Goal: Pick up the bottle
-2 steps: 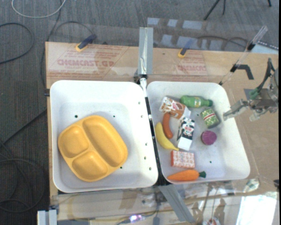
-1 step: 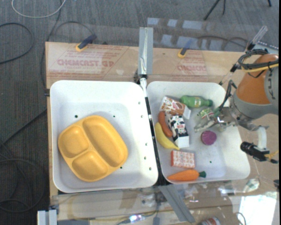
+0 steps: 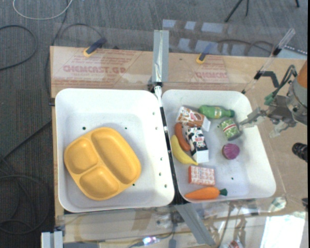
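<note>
- One fixed camera high above the counter [image 3: 93, 68], looking down at a slant
- Left bin [image 3: 72, 102] at 9 o'clock, right bin [image 3: 248, 105] at 3, both in full

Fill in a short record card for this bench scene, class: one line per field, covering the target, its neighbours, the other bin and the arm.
target: green bottle, lying on its side near the far wall of the right bin
nearest neighbour: green can, just in front of it
other items in that bin: banana, carrot, purple item
left bin: yellow divided tray
gripper: over the right bin's right edge, beside the can, holding nothing
</note>
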`<action>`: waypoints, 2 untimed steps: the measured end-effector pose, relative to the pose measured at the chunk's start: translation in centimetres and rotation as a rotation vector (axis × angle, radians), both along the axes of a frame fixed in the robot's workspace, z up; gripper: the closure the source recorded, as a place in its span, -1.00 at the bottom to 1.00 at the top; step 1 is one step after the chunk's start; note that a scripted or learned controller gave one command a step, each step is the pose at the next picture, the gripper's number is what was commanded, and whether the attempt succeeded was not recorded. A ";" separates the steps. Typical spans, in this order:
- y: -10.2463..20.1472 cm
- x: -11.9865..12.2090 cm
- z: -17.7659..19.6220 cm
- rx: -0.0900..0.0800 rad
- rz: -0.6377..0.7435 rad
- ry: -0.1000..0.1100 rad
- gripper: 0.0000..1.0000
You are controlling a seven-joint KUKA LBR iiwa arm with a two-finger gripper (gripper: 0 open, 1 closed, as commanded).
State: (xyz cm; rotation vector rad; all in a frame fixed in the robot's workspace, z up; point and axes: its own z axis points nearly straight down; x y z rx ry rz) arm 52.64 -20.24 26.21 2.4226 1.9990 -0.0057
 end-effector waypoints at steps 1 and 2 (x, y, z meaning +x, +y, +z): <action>0.6 8.9 -6.8 0.000 0.023 0.002 -1.00; 4.3 13.6 -16.6 -0.001 0.027 -0.007 -1.00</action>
